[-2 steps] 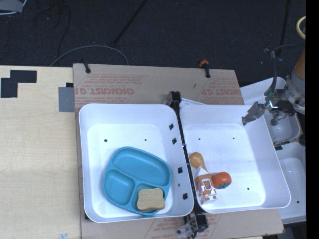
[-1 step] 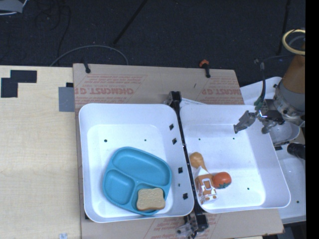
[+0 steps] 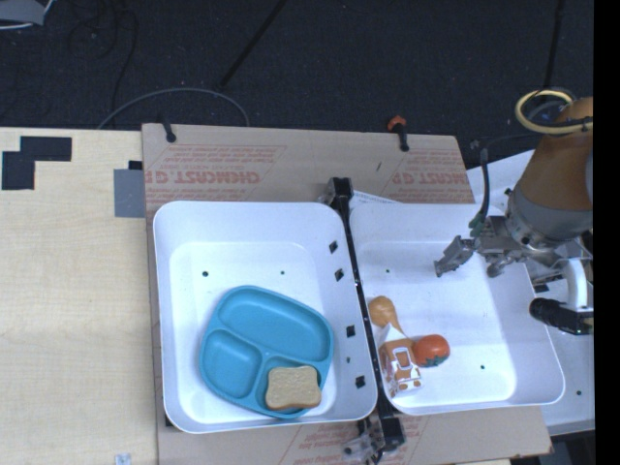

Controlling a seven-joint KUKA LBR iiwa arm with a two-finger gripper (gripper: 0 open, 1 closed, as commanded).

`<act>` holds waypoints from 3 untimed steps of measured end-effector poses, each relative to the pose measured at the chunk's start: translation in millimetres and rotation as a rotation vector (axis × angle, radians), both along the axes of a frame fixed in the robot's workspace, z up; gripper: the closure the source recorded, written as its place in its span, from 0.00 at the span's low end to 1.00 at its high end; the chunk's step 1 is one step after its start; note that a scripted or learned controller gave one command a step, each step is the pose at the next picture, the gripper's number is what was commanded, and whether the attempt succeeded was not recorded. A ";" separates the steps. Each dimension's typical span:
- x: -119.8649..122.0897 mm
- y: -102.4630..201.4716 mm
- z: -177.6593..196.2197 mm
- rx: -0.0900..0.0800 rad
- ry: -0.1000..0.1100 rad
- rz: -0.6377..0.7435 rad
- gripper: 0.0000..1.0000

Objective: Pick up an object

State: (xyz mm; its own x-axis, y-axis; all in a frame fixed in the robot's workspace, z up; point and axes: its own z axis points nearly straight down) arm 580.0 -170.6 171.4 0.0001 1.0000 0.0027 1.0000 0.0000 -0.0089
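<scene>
While the grey arm (image 3: 557, 177) reaches in from the right with its orange band above the wrist, its gripper (image 3: 475, 257) hangs over the upper right part of the right bin (image 3: 528, 376). Two dark fingers (image 3: 451, 260) show, spread apart with a clear gap between them, and nothing sits between them.

Two shallow white bins lie side by side on a cardboard sheet (image 3: 291, 168). In the left bin (image 3: 242, 226) there is one blue divided plate (image 3: 263, 349) with three compartments; one slice of toast (image 3: 293, 387) rests in its lower right compartment, near the bin's front edge.

Three small things are gathered at the lower left of the right bin, close to the wall shared with the left bin. One tan, egg-like piece (image 3: 383, 310) lies furthest back. One orange-red rounded object (image 3: 431, 349) lies just in front and to the right of it. One white and orange boxy item (image 3: 401, 367) touches the red one on its left side. All three lie well apart from the gripper, below and to the left of it.
</scene>
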 end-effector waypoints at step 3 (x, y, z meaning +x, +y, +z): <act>-4.1 0.9 8.5 -0.003 -0.010 0.001 1.00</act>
State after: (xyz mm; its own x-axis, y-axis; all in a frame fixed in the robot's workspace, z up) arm 576.0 -169.7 179.9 -0.0013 1.0000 -0.0002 1.0000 0.0013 0.0012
